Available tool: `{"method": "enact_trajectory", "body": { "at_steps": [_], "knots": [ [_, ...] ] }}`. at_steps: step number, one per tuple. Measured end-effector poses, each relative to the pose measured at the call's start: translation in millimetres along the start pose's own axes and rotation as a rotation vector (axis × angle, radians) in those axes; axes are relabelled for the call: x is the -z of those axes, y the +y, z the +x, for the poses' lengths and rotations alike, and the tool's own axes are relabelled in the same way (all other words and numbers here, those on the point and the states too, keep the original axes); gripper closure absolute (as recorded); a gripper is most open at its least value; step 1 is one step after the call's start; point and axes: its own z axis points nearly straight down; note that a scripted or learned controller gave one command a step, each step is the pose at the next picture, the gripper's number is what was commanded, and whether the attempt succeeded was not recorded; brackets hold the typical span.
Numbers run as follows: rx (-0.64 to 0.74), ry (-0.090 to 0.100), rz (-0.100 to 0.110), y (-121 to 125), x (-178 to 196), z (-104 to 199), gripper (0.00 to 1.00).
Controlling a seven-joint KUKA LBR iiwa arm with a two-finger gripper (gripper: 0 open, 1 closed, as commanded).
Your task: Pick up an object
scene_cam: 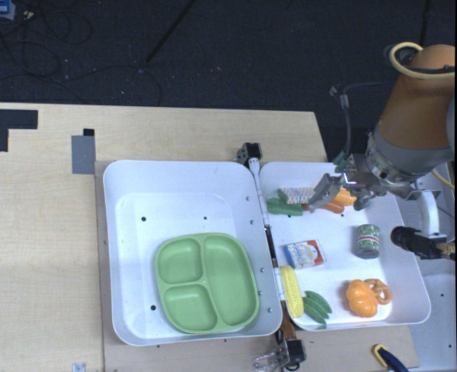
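My gripper (pixel 341 195) hangs low over the back of the right bin (pixel 411 285), open. One grey finger (pixel 320 193) slants down to the left, the other (pixel 362 198) stands to the right. An orange carrot (pixel 338 203) lies between them on the bin floor. Just left of the fingers are a small patterned box (pixel 294 195) and a green chili (pixel 283 206). Nearer the front lie a green can (pixel 367 240), a white packet (pixel 303 253), a corn cob (pixel 291 291), a green pea pod (pixel 317 305) and an orange pepper with a pretzel (pixel 365 297).
The left bin (pixel 135 208) holds a green divided plate (pixel 206 282). A ridge (pixel 261 208) separates the two bins. The arm's grey body with its orange band (pixel 418 107) stands over the right bin's back right corner. A black fitting (pixel 420 242) juts at the right rim.
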Motion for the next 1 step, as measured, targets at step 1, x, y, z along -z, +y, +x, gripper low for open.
{"method": "enact_trajectory", "body": {
  "at_steps": [1],
  "knots": [
    [-0.002, 0.0, 0.0, -10.6, -78.9, -66.2, 0.0]
  ]
}}
